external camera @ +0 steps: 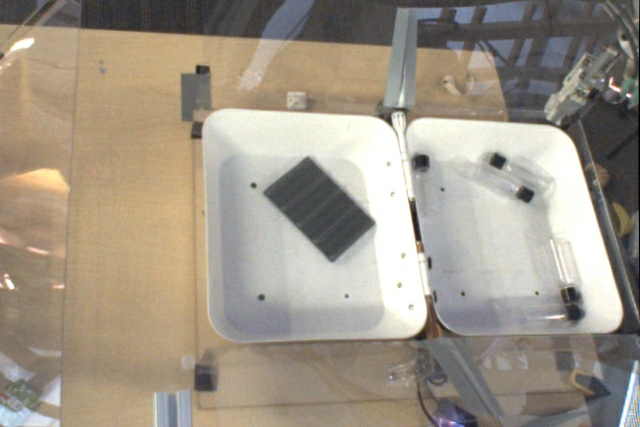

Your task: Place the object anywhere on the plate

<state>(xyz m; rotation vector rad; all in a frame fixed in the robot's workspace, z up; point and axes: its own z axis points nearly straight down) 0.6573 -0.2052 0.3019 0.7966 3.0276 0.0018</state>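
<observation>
Down front, the clear plastic tube with black cap point(565, 272) lies right of the dark ribbed square plate point(319, 209); picking is next, hand point(590, 80) apparently parked upper right, grip unreadable.

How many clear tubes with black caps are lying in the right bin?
2. One clear tube lies slantwise in the upper middle of the right bin; the other tube lies along its right wall near the lower corner. A loose black cap sits upper left.

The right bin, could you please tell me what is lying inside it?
The right bin holds clear tubes with black caps: one near the back, another along the right wall. A separate black piece sits at the back-left corner. Being transparent, the tubes' outlines are hard to trace.
</observation>
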